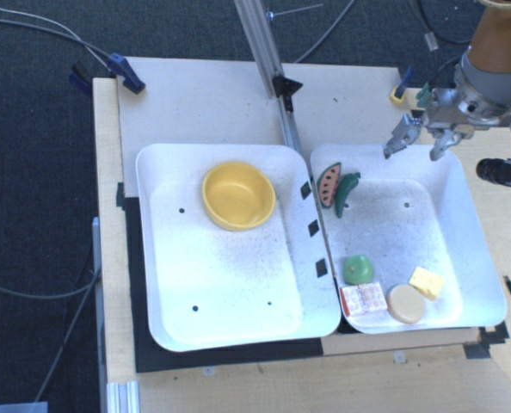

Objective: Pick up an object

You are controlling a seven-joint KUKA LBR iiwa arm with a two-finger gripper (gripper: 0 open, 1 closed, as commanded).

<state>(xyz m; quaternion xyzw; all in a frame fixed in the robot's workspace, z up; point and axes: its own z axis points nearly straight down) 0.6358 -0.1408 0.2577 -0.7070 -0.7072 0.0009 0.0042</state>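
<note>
My gripper (419,144) hangs over the far edge of the right bin (462,231), its two fingers spread open with nothing between them. In that bin lie a watermelon slice (328,184) and a green pepper (345,191) at the far left. A green apple (357,269), a red and white packet (364,299), a round beige piece (406,304) and a yellow cheese wedge (426,281) sit at the near side. All of these are well apart from the gripper.
A yellow bowl (238,195) stands in the far part of the left bin (221,308). A metal pole (264,41) slants down to the gap between the bins. A blue clamp (126,71) sits at the bench's far left corner.
</note>
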